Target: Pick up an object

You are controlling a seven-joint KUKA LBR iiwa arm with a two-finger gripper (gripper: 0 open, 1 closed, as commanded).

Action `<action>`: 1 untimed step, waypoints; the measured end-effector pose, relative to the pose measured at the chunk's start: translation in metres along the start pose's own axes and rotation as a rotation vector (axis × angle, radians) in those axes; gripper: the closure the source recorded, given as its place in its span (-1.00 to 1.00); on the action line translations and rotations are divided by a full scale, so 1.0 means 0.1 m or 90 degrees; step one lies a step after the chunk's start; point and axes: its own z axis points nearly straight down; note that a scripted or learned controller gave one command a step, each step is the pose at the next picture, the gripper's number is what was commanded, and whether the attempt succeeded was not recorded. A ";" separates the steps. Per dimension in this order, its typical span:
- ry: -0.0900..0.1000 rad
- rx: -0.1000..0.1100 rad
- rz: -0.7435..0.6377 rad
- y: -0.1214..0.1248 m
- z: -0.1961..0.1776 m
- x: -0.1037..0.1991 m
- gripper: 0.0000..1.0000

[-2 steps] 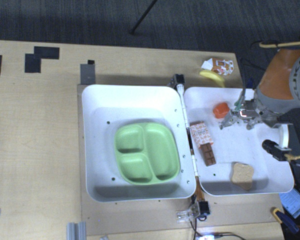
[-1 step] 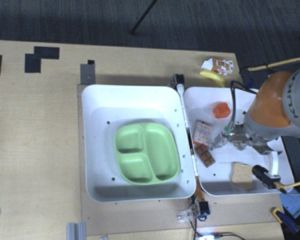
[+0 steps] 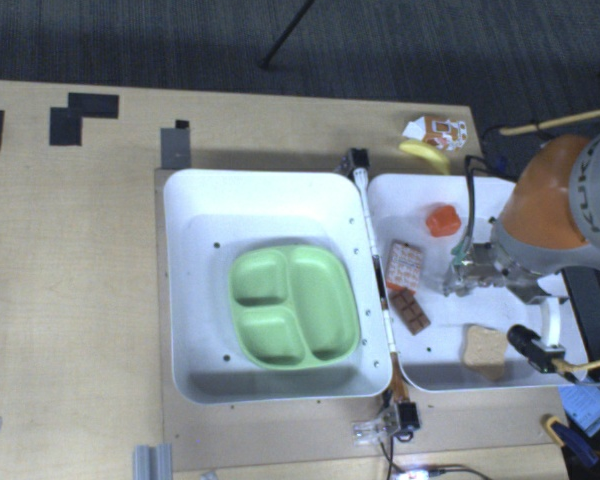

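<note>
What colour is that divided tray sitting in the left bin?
Light green. The divided tray lies in the left bin, plain in the camera view.

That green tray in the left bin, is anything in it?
Empty: all three compartments of the green tray show bare green plastic.

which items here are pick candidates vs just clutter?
Job:
end effector, low in the right bin
orange object
patterned card
brown bar
tan block

Lying about:
green divided tray in the left bin
yellow item and small packet on the bench behind the bins
</note>
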 end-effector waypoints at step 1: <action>-0.001 0.005 0.001 0.09 -0.45 -0.84 1.00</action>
